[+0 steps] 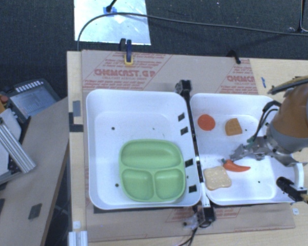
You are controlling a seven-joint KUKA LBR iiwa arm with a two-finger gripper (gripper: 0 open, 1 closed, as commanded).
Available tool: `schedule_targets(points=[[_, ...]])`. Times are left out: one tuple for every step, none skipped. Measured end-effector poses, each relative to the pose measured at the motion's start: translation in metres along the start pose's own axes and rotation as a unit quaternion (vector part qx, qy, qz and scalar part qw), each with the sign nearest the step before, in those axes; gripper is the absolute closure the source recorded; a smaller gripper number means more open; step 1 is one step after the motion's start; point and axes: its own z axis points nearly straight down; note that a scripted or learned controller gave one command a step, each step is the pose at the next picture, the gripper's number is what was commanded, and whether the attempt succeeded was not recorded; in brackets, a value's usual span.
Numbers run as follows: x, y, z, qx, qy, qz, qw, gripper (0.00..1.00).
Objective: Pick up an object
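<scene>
On the counter sit two white bins side by side. The left bin holds a green divided plate. The right bin holds four small things: a red disc at about 11 o'clock on its floor, a tan square piece just to the disc's 3 o'clock, a pale slice of toy bread at 7 o'clock by the divider, and a red-orange chili pepper near the middle. The arm comes in from 3 o'clock, and its tool hangs low over the right bin, its metal tips pointing toward 9 o'clock. The pepper lies just at the tool's 6 o'clock, very near, with its long axis running roughly 9 to 3 o'clock, so it seems the likeliest target. Whether the tool is spread or closed I cannot tell, as the tips blur together at this slant. Nothing shows between them. The bread lies farther out, toward 7 o'clock of the tool.
</scene>
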Motion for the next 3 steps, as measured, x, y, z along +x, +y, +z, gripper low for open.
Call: schedule_targets(points=[[0.0, 0.001, -0.013, -0.002, -0.001, 0.0, 1.0, 1.0], [-0.004, 0.0, -0.057, -0.003, -0.001, 0.0, 1.0, 1.0], [-0.002, 0.011, -0.106, -0.004, -0.001, -0.002, 1.0, 1.0]])
